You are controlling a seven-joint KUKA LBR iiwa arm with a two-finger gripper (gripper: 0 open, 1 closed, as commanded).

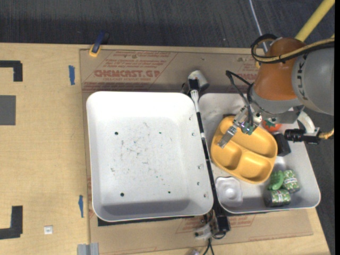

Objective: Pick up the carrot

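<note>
Down in the right bin (312, 198), the gripper (238, 130) sits low over the upper left rim of a yellow divided dish (249, 161), with its metal tip seemingly resting on or just above that rim. From this slanted overhead angle the wrist hides most of the tool, so I cannot tell whether the gripper is spread or closed, and nothing can be seen caught in it. The arm (276, 73), with its orange band directly above the wrist, comes in from the right and covers the bin's far right corner. The carrot (272, 124) (or what seems to be it, since only a small orange-red bit peeks out) lies just right of the gripper, tucked under the wrist near the dish's upper right edge and apart from the tool's tip. A cluster of green items (281, 187) lies near the bin's front right corner, just beside the dish. A small clear cup (229, 190) stands at the front left, touching or nearly touching the dish's lower edge. The left bin (106, 110) sits close beside the right one, its white floor marked with faint dark specks. Both bins rest on a cardboard sheet (133, 70) printed with red lettering.
</note>
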